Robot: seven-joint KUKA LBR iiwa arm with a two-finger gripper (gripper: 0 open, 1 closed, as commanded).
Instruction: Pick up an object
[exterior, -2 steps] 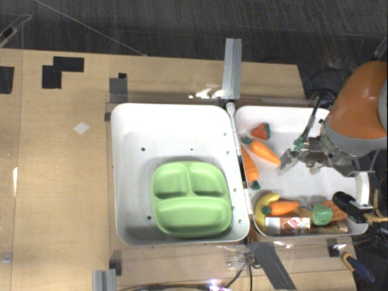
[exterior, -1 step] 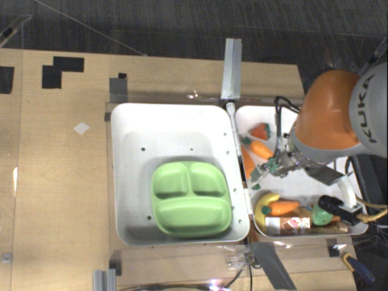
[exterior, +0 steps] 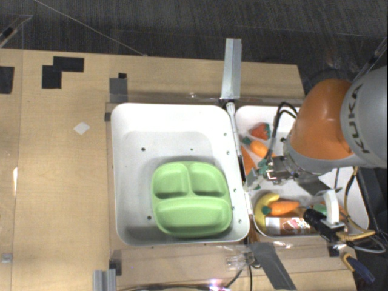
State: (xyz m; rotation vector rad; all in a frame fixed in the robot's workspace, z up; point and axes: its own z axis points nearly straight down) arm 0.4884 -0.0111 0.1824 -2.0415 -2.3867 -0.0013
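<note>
The arm hangs over the right bin [exterior: 245, 117], its orange band and grey wrist covering much of it. My gripper [exterior: 267, 170] sits low near the bin's left wall, among the toy food. An orange carrot [exterior: 257, 148] and a red strawberry-like piece [exterior: 260, 130] lie just above it. A second carrot [exterior: 284, 208], a yellow banana [exterior: 265, 201] and a small bottle with a red label [exterior: 290, 225] lie below it at the bin's near edge. The wrist hides the fingertips.
The left bin [exterior: 139, 132] holds a green divided tray [exterior: 191, 197] toward its near right corner. A metal divider bar [exterior: 231, 71] stands between the bins. Cables and a connector trail at the lower right [exterior: 345, 238].
</note>
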